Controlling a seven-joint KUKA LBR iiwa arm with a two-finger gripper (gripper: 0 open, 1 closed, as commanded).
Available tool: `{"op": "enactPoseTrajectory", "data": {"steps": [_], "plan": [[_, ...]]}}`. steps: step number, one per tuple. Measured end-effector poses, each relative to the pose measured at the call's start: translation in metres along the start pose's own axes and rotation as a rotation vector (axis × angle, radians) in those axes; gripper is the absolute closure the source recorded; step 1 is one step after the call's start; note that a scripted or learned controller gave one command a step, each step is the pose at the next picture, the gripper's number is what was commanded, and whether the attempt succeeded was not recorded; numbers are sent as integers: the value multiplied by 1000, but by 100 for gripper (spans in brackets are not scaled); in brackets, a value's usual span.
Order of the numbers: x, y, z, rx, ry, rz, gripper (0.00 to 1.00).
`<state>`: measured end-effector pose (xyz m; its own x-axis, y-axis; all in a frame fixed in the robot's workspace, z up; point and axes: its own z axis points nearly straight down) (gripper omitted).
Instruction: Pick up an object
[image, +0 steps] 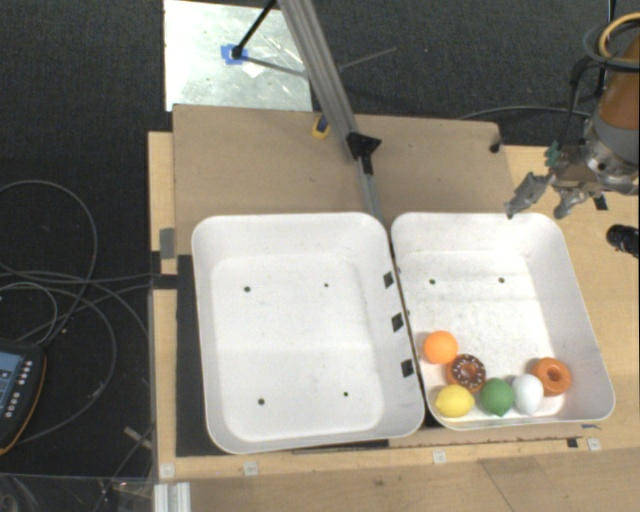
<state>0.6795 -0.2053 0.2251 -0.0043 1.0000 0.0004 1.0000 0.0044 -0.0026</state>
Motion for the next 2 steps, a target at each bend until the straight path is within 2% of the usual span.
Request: {"op": "enactPoseTrajectory", "data": {"steps": [2], "plan": [[-10,12,89,-3,-2,-2,0]]}}
